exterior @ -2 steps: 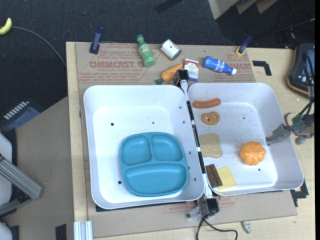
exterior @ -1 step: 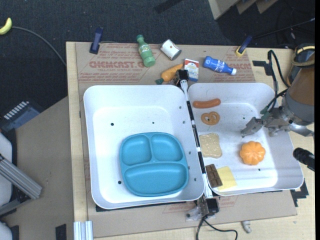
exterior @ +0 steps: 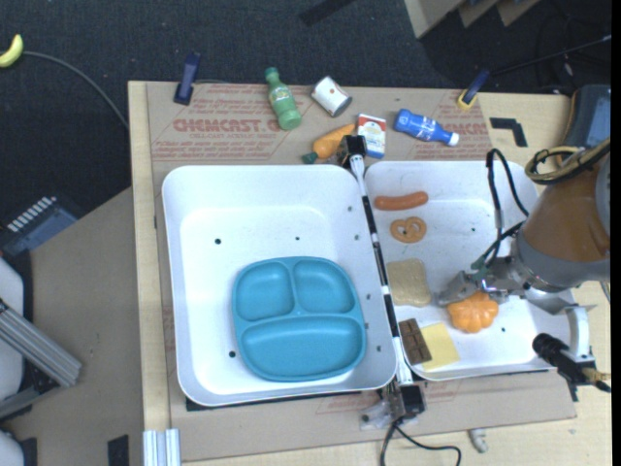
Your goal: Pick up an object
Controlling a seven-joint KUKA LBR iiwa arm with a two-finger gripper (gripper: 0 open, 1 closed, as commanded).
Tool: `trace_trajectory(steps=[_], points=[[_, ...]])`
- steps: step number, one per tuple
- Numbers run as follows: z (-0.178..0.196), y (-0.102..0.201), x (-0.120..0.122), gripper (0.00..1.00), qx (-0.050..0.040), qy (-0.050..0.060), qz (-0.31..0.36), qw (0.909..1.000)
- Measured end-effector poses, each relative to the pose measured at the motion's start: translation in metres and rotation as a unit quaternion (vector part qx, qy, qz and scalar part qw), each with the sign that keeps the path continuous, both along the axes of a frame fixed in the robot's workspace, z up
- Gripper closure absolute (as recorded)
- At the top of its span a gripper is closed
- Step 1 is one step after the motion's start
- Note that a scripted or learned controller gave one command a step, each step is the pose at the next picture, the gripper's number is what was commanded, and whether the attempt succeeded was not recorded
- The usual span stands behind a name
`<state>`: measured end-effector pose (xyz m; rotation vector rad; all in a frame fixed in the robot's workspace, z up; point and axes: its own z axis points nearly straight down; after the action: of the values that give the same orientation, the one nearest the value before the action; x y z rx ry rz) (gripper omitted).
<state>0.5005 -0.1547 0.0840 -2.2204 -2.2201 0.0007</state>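
gripper (exterior: 475, 287) low in the right bin (exterior: 505, 202), just beside the orange pumpkin toy (exterior: 473, 314) near the bin's front edge; can't tell its grip state. looks like the approach/grasp step; next it likely needs to close squarely on the pumpkin, then lift. farther in: bread slice (exterior: 408, 282), pretzel (exterior: 408, 229), sausage (exterior: 401, 201). left bin (exterior: 194, 202) holds a blue divided plate (exterior: 297, 316). bottles lie on the bench's far edge, dark carpet beyond.

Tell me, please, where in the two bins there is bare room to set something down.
Left bin: bare floor behind and left of the blue plate. Right bin: a bare strip right of the sausage and pretzel. Its front is crowded: bread, cheese, orange and the hand.
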Motion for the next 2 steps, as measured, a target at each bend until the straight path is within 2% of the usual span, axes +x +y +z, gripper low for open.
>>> trace_trajectory(steps=[1,2], points=[[0.0001,0.0214,-0.022,0.0,0.0004,0.001,0.0,1.0],[0.01,0.0211,-0.0218,1.0,-0.0002,0.0,0.0,1.0]])
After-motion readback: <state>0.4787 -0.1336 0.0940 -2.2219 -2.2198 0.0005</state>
